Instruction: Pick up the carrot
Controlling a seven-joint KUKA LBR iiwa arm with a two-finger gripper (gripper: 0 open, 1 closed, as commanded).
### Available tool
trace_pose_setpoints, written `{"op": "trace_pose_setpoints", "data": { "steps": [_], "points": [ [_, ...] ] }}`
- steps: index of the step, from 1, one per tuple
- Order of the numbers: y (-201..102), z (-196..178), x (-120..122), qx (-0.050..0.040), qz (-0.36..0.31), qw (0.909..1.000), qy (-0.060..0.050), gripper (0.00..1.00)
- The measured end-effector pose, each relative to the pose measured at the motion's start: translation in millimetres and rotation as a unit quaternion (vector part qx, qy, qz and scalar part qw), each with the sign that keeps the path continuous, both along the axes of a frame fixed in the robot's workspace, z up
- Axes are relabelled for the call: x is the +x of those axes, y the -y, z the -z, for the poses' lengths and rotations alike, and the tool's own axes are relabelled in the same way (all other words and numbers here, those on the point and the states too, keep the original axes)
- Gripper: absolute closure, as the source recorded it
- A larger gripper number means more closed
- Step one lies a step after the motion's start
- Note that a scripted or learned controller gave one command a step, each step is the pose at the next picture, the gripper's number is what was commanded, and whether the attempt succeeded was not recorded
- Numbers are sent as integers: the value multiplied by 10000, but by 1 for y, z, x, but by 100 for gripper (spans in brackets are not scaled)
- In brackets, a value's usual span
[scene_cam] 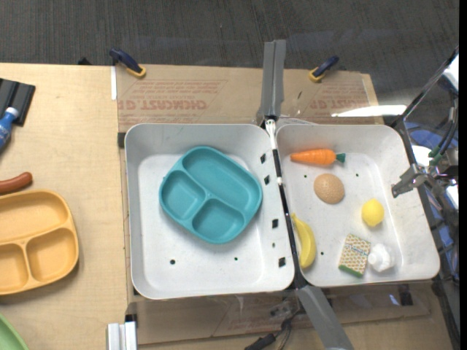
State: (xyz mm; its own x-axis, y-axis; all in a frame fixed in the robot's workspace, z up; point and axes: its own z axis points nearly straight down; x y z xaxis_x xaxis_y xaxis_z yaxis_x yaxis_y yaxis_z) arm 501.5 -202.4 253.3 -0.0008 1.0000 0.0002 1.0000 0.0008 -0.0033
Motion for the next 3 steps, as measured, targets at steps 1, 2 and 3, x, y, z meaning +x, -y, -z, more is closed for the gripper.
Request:
{"op": "trace_pose_setpoints", "data": {
  "steps": [1,2,3],
  "points": [
    [-78,-7,43,-5,-238,9997,12,0],
    [-108,100,106,0,-1134,9936,2,0],
    [-93,133,144,-6,-2019,9794,21,0]
  ]
}}
